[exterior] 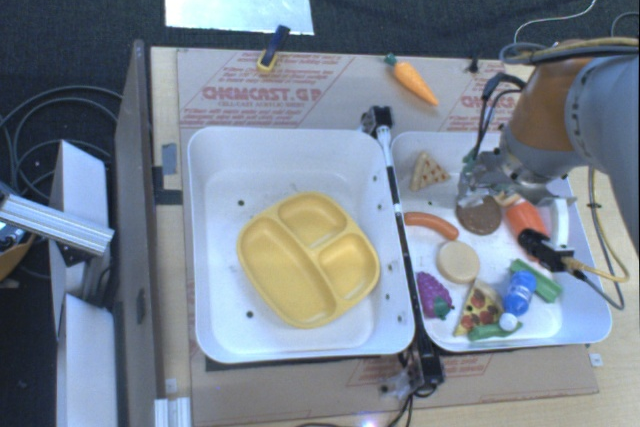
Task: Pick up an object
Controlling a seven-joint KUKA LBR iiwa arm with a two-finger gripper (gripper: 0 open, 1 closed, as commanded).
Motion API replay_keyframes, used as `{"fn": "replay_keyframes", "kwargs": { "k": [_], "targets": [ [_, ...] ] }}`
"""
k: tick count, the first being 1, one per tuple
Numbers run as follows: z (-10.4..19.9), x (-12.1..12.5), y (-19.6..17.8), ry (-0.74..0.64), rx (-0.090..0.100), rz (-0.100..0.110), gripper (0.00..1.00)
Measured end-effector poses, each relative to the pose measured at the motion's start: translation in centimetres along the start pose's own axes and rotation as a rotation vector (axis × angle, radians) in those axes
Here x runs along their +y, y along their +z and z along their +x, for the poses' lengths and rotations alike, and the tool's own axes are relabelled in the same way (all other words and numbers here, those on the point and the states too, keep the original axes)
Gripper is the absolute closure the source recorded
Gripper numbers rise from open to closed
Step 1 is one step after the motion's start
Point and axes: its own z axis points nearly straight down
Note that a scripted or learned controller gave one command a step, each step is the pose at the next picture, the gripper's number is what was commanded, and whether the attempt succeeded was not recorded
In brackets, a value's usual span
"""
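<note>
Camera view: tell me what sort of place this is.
Probably a robotics lab bench for grasping trials: a KUKA arm over two white bins, toy food like a pizza slice, loose cables.

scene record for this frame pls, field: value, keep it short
arm: reaches in from the right, over the right bin
hand: low above the brown round disc; grip state not discernible
left bin: holds a yellow divided tray
right bin items: pizza slice, sausage, beige round cookie, purple grapes, second pizza slice, blue bottle, orange carrot piece
outside the bins: toy carrot on the board behind the right bin
</note>
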Motion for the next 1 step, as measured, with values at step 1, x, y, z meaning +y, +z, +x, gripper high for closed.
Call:
{"fn": "replay_keyframes", "kwargs": {
  "k": [1],
  "targets": [
    [7.82, 0.31, -12.80, -0.009, 0.007, 0.002, 1.00]
  ]
}}
